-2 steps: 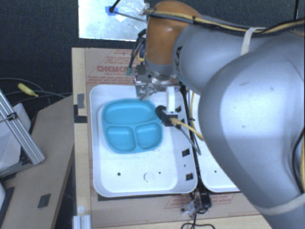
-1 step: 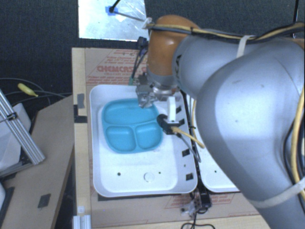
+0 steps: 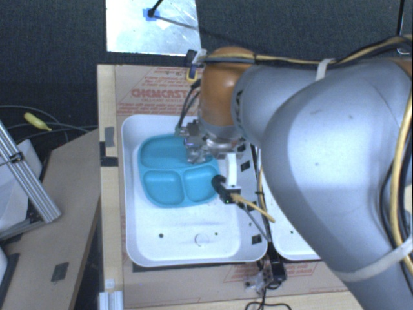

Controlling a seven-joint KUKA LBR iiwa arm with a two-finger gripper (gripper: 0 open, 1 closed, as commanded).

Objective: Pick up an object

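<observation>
The left white bin (image 3: 139,250) has bare floor along its near rim. Farther in lies one blue tray (image 3: 169,173) with three compartments (its right edge hidden under the arm). The gripper (image 3: 195,148) hangs over the tray's far right part; its finger spread cannot be told.

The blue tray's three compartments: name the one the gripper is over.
The large upper compartment of the blue tray; the gripper is at its right end. The two smaller compartments lie nearer the camera.

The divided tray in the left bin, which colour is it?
Light blue tray, seen in the camera view.
</observation>
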